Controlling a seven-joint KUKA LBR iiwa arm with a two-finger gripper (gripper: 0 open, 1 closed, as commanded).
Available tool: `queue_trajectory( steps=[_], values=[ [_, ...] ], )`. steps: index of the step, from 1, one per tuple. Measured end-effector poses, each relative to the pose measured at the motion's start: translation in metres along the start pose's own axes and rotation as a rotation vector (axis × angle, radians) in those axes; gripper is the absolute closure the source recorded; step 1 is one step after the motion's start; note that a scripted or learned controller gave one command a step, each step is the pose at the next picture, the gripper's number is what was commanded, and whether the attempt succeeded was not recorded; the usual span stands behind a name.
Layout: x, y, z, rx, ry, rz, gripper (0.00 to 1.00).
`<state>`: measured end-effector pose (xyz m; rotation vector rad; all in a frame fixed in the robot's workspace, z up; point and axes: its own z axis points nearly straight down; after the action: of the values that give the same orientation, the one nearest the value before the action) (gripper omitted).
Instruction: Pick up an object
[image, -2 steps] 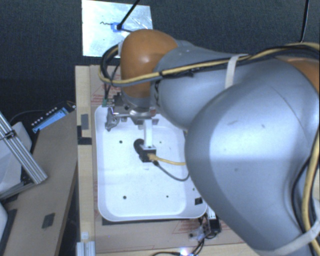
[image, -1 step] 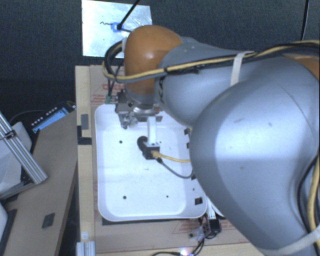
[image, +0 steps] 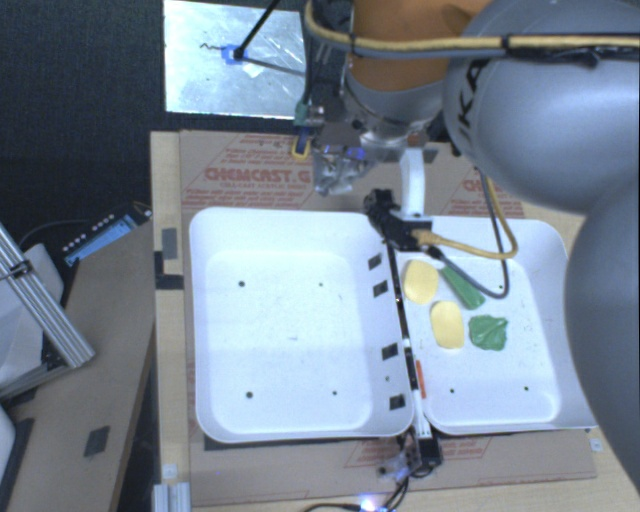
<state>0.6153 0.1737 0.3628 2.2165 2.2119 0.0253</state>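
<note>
The grey metal end effector (image: 340, 170) hangs at twelve o'clock beyond the bins, over the table's brown cardboard (image: 250, 175); whether it is spread or pressed together I cannot tell; probably it is poised high to choose a target. In the right shallow white bin (image: 520, 400) lie two pale yellow oval pieces (image: 421, 281) (image: 447, 325), a green elongated piece (image: 462, 287) and a green leafy piece (image: 489, 332), clustered toward ten o'clock, so a pick means reaching toward six.
</note>
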Motion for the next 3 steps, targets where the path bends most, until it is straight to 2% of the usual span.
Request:
queue_trajectory(
  steps=[1,2,3],
  values=[
    [0.066,-0.057,-0.02,0.017,0.001,-0.014,1.0],
    [0.062,-0.129,-0.12,0.009,0.004,-0.011,1.0],
    [0.061,-0.126,-0.141,0.015,-0.002,-0.007,1.0]
  ],
)
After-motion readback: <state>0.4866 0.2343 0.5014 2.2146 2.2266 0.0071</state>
